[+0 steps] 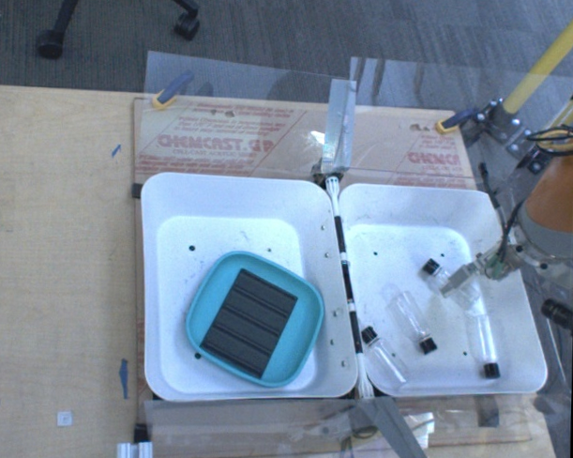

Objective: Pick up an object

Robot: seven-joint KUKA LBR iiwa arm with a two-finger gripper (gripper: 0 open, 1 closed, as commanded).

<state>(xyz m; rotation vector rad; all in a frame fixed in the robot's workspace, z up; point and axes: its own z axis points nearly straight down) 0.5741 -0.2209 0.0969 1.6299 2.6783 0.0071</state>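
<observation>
Vials of clear plastic with small black caps lie scattered in the right bin (400,204), a shallow white tray with rounded corners at centre-right of the frame. Going left to right: the left bin (175,210), equally white and smooth, holds a teal rounded-square lid (209,286) bearing a dark ribbed rectangular pad (250,323). Past the dividing rims, one vial (381,353) rests near the right bin's lower left corner, a second vial (415,322) lies mid-bin, a short capped vial (430,268) sits above it, and a long vial (482,341) lies near the right wall. The gripper (463,276) hangs over the bin's right part; whether it is clenched cannot be told.
</observation>
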